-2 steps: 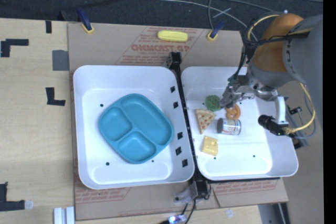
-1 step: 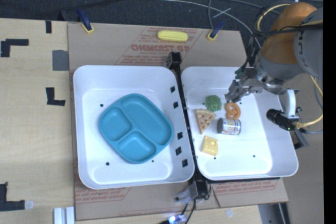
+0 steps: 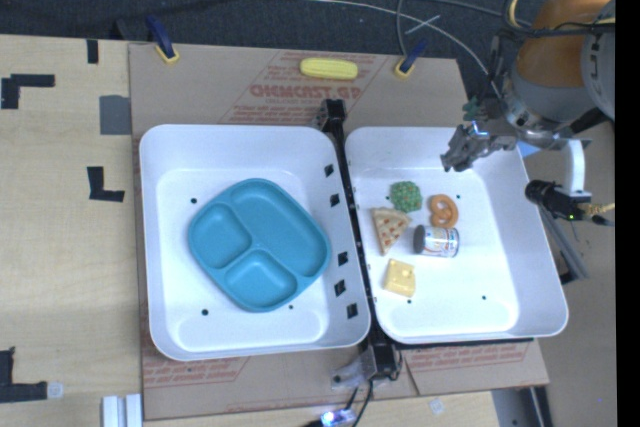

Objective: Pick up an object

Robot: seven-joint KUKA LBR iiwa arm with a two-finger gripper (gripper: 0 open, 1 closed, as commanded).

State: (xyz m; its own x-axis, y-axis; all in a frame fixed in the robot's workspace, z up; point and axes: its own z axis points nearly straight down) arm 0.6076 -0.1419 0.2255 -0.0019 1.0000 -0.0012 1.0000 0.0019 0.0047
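Right now my gripper (image 3: pixel 462 155) hangs over the right bin's (image 3: pixel 500 315) far edge, holding nothing (whether spread or pressed together, I cannot tell); the pretzel (image 3: pixel 443 209) lies just toward the bin's middle from it.

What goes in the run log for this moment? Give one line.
gripper: over right bin, nothing held | pretzel, broccoli, can: untouched | blue tray: left bin

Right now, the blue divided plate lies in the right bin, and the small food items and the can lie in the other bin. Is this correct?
Not quite. The camera view shows the blue divided plate in the left bin. The small food items, such as the broccoli and pretzel, and the can lie in the other bin, the right one.
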